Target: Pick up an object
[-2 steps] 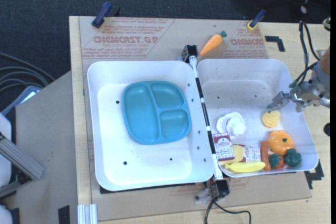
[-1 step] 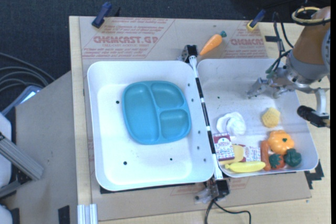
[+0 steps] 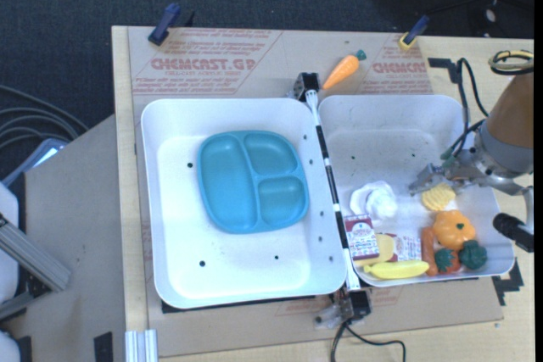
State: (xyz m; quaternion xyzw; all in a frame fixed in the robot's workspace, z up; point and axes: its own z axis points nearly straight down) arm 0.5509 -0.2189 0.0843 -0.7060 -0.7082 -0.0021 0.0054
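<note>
Bins: two white bins are set side by side.
Plate: one blue plate is laid in the left bin.
Toys: about seven are piled in the right bin's near corner.
Carrot: one carrot is left outside, behind the bins.
Gripper: held above the yellow chip; open or closed cannot be told.

The arm runs off the right edge — its jaws' state unreadable.

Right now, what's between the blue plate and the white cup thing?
In the camera view, the white bins' touching rims separate the blue divided plastic plate from the white cup-like toy.
</note>
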